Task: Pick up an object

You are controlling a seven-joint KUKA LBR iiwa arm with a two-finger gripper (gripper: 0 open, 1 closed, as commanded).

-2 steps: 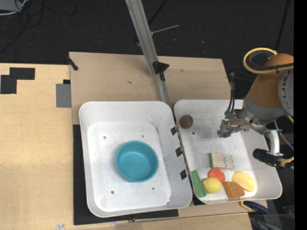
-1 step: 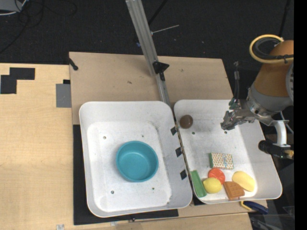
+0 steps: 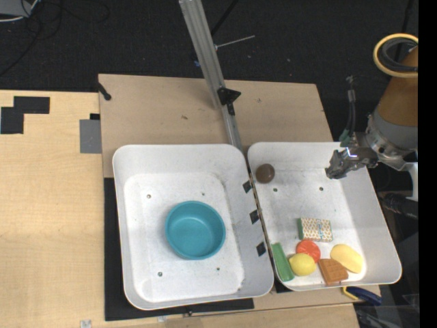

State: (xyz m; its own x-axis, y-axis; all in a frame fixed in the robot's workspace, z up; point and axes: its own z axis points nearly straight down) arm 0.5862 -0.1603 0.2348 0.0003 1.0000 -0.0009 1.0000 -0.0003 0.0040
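My gripper (image 3: 336, 169) hangs over the right bin's (image 3: 355, 186) far right part, with bare bin floor under it and nothing seen between its fingers. A brown ball (image 3: 265, 173) lies at the bin's far left corner, well left of the gripper. At the bin's near end sit a speckled block (image 3: 315, 228), a red ball (image 3: 308, 248), a yellow ball (image 3: 302, 264), a green stick (image 3: 282, 261), an orange-brown block (image 3: 333, 270) and a yellow oval (image 3: 347, 257).
The left bin (image 3: 136, 176) holds a teal bowl (image 3: 195, 229). A metal rail (image 3: 208, 60) slants up from between the bins. The arm (image 3: 396, 115) enters at the right edge. Black clips (image 3: 252, 214) mark the divider between the bins.
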